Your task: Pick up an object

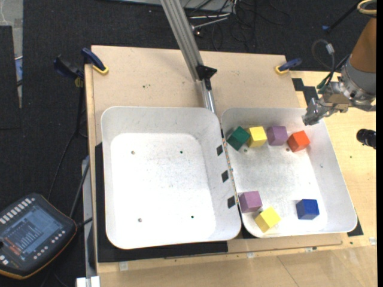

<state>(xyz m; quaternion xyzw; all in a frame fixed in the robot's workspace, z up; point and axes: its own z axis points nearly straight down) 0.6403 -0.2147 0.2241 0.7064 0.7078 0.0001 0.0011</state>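
Now, step: your gripper (312, 116) hovers, grip state unreadable, above the small orange cube (298, 140).
Next: lower onto it.

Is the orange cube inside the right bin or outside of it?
Inside. The orange cube rests on the floor of the right bin, near its far right corner, beside a purple cube.

Dark floor (48, 34) w/ cables (239, 11) behind wooden bench (155, 70)

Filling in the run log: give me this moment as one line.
gripper: above right bin's far edge, holding nothing | nearest: orange block | pick: not yet done
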